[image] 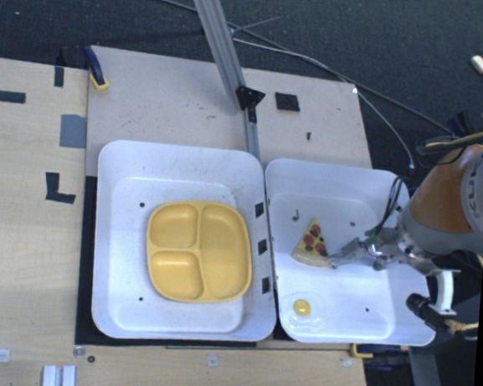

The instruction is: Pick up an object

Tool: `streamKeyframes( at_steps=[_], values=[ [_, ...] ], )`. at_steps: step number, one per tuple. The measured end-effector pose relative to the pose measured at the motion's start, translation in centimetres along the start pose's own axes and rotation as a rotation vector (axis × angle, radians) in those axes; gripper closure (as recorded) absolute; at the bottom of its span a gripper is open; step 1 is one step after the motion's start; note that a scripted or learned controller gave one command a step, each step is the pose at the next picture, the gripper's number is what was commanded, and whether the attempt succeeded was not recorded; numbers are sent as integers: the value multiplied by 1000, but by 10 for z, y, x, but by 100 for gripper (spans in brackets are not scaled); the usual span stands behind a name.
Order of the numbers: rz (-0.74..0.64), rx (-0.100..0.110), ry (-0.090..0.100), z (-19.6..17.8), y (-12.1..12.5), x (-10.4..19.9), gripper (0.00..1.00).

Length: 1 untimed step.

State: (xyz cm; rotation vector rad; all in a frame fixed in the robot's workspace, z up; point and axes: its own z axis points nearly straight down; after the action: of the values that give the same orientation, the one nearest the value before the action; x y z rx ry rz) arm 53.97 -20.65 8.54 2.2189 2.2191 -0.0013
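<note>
Nearest the lens, low in the frame: front rims of two white bins on the bench.

Left bin point(113, 219), centre-left of frame: yellow divided tray point(198, 251), three compartments, nothing in them, lying flat on the bin floor.

Right bin point(360, 186), centre-right: pizza slice toy point(312, 244) lies flat near the middle, point toward the top of the frame. Small fried-egg toy point(302, 308) sits lower, near the front wall, well apart from the slice.

Right edge of frame: grey arm with orange band reaches in over the right bin. Gripper point(344, 254) is low, tips just beside the slice's right edge, possibly touching it; contact not certain. Fingers look dark and narrow from this angle; cannot tell whether they are spread or closed, and nothing is visibly held between them.

Judgement: step in hand is the approach or closing phase on the pizza slice, grasp not yet confirmed. Next move calls for the fingers to straddle the thin flat slice, close, then lift straight up. Risk: a flat piece may slide away rather than seat.
</note>
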Motion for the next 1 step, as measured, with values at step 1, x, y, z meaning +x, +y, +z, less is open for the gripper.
streamKeyframes(
  at_steps=[1],
  values=[
    [-1,-6,-3,-13,2,0,100]
  ],
)
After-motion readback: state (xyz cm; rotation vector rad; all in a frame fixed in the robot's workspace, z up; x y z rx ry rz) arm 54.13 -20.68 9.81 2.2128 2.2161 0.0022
